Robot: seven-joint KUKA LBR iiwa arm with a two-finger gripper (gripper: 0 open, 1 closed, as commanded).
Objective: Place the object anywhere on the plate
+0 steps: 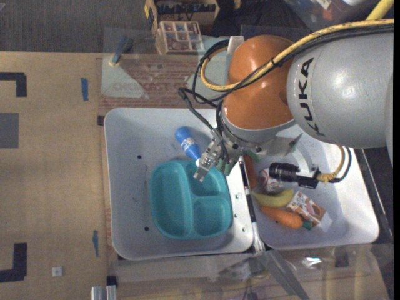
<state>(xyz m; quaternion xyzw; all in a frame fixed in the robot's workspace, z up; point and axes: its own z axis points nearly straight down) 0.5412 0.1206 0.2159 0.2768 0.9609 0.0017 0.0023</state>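
At frame centre the metal two-finger gripper point(206, 162) hangs over the upper rim of the teal three-compartment plastic plate point(189, 205), grip unreadable, the blue-and-white bottle point(187, 142) lying just above-left in the bin, so a grasp probably comes next.

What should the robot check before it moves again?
1. Teal plate sits flat in the left bin: ok.
2. Plate compartments free for an object: ok.
3. Gripper over the plate's upper edge: ok.
4. Object held in the jaws: cannot tell.
5. Blue bottle lying off the plate, beside it: not ok if it is the object.
6. Banana and carrot lying in the right bin: ok.
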